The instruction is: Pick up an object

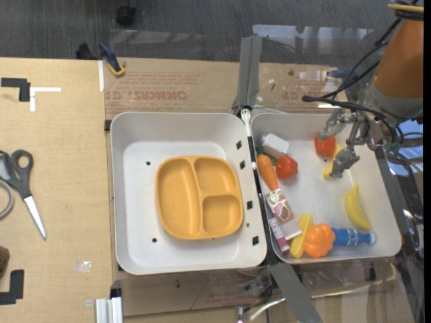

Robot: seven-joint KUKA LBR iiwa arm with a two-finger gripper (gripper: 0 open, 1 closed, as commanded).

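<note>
A robot gripper (339, 145) hangs over the right bin (387, 200), fingers spread and holding nothing, with one small red object (324, 146) beside one finger. The bin also holds one banana (355, 208), one carrot (268, 171), one red tomato (287, 167), one orange pumpkin (318, 240) and one blue bottle (352, 237). One yellow divided plate (199, 197) lies in the left bin (131, 180), and one pair of scissors (24, 187) rests on the bench (54, 247).
</note>
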